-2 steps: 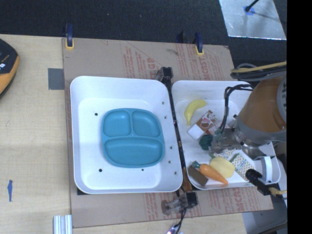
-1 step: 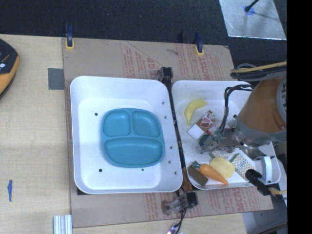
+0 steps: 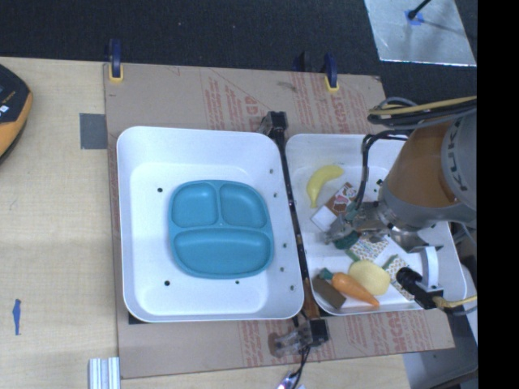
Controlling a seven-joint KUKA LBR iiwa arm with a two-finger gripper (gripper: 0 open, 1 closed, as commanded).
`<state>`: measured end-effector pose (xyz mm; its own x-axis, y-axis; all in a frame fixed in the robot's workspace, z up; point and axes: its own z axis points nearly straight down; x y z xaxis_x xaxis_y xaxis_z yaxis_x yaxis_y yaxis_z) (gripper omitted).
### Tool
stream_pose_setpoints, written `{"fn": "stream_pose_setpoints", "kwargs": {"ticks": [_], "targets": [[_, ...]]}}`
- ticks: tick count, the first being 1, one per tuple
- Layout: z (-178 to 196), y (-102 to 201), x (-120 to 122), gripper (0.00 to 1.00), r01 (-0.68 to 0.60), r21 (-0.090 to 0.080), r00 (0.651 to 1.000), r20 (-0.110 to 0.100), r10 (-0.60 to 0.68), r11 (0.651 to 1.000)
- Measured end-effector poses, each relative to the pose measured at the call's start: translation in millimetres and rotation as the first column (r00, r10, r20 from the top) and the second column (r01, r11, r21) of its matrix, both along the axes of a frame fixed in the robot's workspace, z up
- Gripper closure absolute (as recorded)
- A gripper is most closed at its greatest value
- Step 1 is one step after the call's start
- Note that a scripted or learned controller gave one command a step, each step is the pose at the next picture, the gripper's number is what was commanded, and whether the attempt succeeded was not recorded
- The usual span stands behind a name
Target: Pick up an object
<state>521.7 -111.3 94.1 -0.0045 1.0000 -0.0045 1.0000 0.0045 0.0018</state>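
The right bin [image 3: 302, 156] holds several small things: a yellow banana [image 3: 323, 182] at the back, an orange carrot [image 3: 354, 288] at the front, a pale yellow round fruit [image 3: 371, 275] beside the carrot, a brown piece [image 3: 328, 288] at the carrot's left end, and a white card [image 3: 325, 217] near the left wall. My gripper [image 3: 347, 228] reaches down from the right into the middle of this bin, just right of the white card and above the yellow fruit. A dark teal-grey thing [image 3: 344, 237] lies right at its tip.
The left bin [image 3: 138, 217] holds a blue divided plate [image 3: 220, 228]. A small patterned packet [image 3: 346, 196] lies right of the banana. The grey arm with its orange band [image 3: 422, 177] covers the right bin's right half. A yellow and black device [image 3: 10, 108] sits at the bench's far left.
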Motion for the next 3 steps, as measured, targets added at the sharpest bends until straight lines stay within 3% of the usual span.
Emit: {"fn": "stream_pose_setpoints", "kwargs": {"ticks": [1,2,3], "targets": [[13.1,-2.8,1.2,1.0,0.001,-0.005,1.0,0.007,0.0,1.0],[12.2,-2.4,0.7,0.0,-0.001,-0.004,1.0,0.005,0.001,1.0],[-2.2,-6.2,66.3,0.0,-0.001,0.003,1.0,0.001,0.001,1.0]]}}
